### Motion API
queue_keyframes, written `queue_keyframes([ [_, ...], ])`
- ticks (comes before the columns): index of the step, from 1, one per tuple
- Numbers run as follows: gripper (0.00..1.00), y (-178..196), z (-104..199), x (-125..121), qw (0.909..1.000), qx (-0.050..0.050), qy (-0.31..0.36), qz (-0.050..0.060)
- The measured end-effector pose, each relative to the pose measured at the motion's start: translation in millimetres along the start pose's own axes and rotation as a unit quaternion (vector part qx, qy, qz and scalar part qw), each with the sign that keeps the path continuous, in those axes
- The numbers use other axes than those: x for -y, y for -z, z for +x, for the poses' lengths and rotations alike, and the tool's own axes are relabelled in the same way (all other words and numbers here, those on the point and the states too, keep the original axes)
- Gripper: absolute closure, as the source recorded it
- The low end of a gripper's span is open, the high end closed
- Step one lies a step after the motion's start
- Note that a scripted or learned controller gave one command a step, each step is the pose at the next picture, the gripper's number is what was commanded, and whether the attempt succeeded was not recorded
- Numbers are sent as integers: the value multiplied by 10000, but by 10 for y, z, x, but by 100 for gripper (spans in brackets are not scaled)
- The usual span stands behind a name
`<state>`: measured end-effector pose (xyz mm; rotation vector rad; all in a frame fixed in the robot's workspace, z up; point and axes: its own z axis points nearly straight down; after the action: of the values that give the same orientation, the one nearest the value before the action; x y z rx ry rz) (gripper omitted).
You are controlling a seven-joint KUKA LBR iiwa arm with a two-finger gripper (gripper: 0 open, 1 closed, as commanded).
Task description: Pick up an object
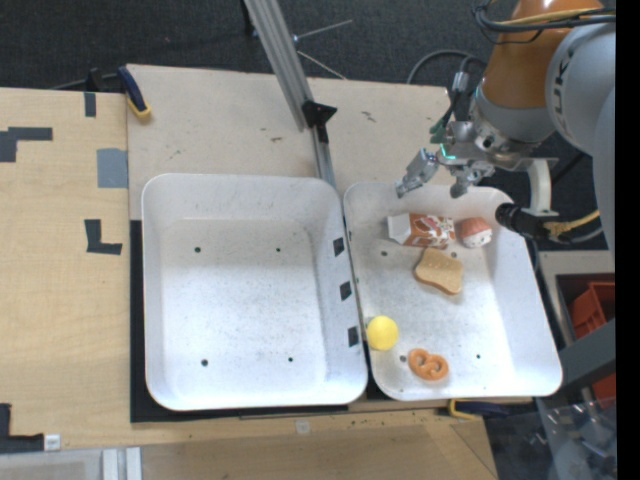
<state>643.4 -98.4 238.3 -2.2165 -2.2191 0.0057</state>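
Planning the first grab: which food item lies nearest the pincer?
The red-and-white carton, lying flat just below the pincer; bread slice, lemon and pretzel lie farther.

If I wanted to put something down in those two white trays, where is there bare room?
The left bin offers the most bare floor, wall to wall. In the right bin, free floor lies between the bread slice, the yellow ball and the pretzel. Its far end is crowded: carton, red-and-white object, and the end effector above.

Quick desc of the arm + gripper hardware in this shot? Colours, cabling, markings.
Grey arm with a rounded orange band above the wrist. Black cables loop over the band. The gripper is metallic grey with two thin fingers and a small teal spot on its body. No readable markings.
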Motion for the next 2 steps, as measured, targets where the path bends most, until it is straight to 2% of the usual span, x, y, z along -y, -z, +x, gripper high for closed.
queue_keyframes([
  [1,0,27,1,-9,10000,1,3,-23],
  [2,0,-427,35,-55,10000,9,8,1],
])
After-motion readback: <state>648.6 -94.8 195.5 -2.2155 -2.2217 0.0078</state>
